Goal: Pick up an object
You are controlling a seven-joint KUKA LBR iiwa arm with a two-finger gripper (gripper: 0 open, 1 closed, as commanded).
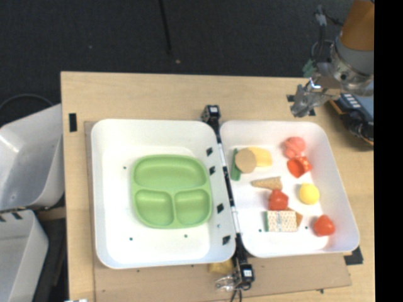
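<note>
The right bin holds several toy foods: a pink piece, a red piece, a yellow ball, a round brown cookie on a yellow slice, a tan wedge, a red strawberry, a patterned cracker block and a red tomato. My gripper hangs above the bench behind the right bin's far edge, up and right of the pink piece. Nothing shows between its fingers.
The left bin carries a green three-compartment plate. A black clip sits at the far end of the seam between the bins. The arm's orange band rises at the upper right.
</note>
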